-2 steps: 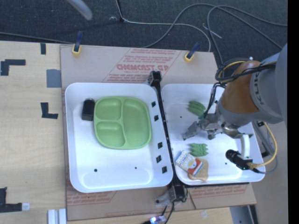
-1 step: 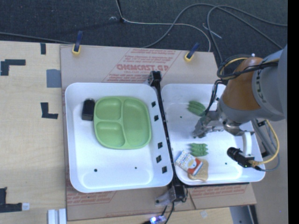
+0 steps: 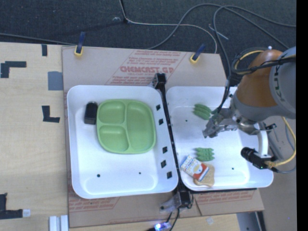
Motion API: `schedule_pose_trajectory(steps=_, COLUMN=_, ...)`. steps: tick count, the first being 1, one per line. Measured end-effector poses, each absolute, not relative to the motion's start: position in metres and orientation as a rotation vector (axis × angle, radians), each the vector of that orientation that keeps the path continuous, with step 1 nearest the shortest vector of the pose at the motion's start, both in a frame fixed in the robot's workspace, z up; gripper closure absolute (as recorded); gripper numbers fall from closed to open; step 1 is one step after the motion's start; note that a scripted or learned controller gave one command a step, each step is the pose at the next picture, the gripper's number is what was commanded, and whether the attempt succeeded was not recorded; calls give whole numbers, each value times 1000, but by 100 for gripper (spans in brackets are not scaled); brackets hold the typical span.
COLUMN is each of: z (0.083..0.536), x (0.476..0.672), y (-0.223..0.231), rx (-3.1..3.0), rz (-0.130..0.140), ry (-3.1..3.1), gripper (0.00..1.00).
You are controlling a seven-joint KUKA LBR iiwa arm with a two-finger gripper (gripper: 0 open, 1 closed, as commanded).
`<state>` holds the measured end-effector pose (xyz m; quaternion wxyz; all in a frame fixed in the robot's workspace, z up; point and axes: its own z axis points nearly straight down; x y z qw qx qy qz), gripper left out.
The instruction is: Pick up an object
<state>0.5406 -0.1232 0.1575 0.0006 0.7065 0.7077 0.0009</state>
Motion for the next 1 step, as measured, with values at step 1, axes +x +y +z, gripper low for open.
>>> schedule_pose_trajectory(steps=1, z=202, x=546, y=-128, rx=2218, rz=4, ry=2220, gripper=100)
